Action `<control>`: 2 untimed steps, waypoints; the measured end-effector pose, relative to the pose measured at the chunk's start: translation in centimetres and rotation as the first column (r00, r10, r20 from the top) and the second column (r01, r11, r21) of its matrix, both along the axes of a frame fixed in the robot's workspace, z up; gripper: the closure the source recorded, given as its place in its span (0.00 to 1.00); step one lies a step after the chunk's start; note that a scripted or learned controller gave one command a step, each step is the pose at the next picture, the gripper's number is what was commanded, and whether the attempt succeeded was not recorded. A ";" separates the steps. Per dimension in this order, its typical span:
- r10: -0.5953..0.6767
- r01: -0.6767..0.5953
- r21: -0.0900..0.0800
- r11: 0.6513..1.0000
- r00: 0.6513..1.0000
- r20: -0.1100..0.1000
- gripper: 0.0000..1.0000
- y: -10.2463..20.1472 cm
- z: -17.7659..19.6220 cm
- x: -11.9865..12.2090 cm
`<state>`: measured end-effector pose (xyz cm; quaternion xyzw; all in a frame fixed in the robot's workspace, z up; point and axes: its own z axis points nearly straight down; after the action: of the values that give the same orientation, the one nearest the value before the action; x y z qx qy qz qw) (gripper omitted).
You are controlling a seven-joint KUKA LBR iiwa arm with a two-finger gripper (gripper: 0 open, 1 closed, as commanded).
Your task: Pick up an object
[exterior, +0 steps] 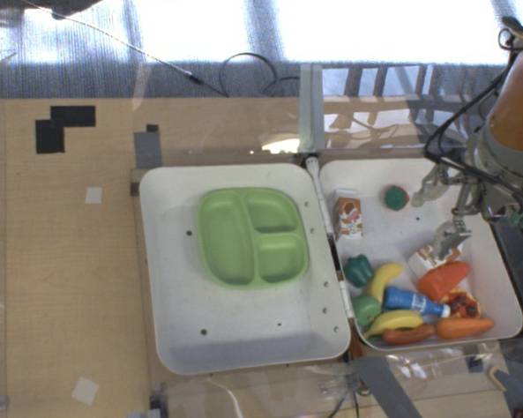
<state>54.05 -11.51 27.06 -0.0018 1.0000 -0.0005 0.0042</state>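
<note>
On your left, the tabletop [63,286] carries a white bin [181,341] holding a green divided plate [251,236] near its middle. Just to its right sits the second white bin [378,170]. In it you find a small carton [348,214] by the left wall, a dark green round toy [395,197] further back, and a pile of play food in the front: a green pepper [358,270], a banana [385,280], a blue bottle [412,300], an orange-red piece [443,281] and a carrot [465,327]. At the far right, the tool [457,227] hangs over the bin's right side, just above the pile; you cannot tell whether it is spread or pressed together.
</note>
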 end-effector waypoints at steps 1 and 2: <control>0.007 -0.007 0.002 1.000 1.000 -0.007 0.00 2.6 -9.5 -4.0; -0.349 0.349 0.003 0.937 0.937 -0.003 0.00 2.9 -15.0 0.6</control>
<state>54.65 -8.58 12.06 0.1758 0.9844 0.0004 0.0028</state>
